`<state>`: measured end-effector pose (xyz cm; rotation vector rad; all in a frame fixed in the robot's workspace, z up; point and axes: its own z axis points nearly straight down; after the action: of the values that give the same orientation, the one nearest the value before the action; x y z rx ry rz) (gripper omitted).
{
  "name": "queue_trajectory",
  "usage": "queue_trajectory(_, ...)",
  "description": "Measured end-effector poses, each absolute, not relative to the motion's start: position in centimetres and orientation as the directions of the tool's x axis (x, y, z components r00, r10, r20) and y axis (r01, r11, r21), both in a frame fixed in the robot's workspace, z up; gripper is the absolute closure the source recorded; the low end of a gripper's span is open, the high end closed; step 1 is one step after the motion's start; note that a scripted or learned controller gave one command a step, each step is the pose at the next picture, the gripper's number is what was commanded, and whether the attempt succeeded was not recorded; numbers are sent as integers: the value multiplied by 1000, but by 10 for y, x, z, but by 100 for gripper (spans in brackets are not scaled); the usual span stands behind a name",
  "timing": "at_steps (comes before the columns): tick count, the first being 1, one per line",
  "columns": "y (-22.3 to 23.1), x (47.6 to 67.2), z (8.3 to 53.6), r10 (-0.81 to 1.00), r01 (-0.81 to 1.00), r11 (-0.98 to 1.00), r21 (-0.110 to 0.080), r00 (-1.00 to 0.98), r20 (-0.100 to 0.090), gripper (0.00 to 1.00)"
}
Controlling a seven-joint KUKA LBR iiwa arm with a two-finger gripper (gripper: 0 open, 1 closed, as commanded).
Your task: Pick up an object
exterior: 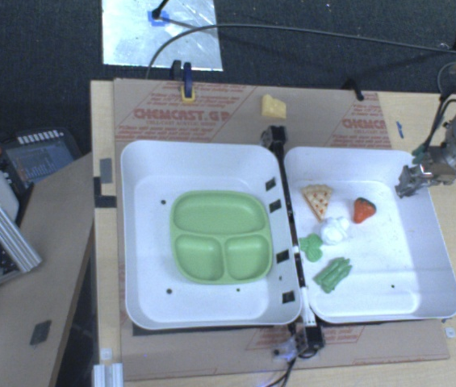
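A grey robot arm enters from the right, its tool (409, 181) hovering over the upper right rim of the right white bin (421, 297); whether the tool is wide or narrow cannot be told. Just left of the tool lies a red strawberry toy (364, 210). Farther left sit a waffle-patterned pizza slice (318, 200), a white round piece (335, 230), a green leafy piece (311, 247) and a green bean-like bundle (333, 274). Well left of the tool, the left white bin (143, 176) holds a green divided plate (219, 236). Both bins rest on a desk (236, 107) covered in printed cardboard. A yellow block (274, 106) lies on it beyond the bins.
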<state>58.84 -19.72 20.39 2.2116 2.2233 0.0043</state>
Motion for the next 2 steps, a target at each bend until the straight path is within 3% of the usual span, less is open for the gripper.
queue_trajectory(1,-192,584,251,1000,1000,6,7,-6,-2,100)
queue_trajectory(2,-132,586,245,1000,1000,9,1,-9,1,100)
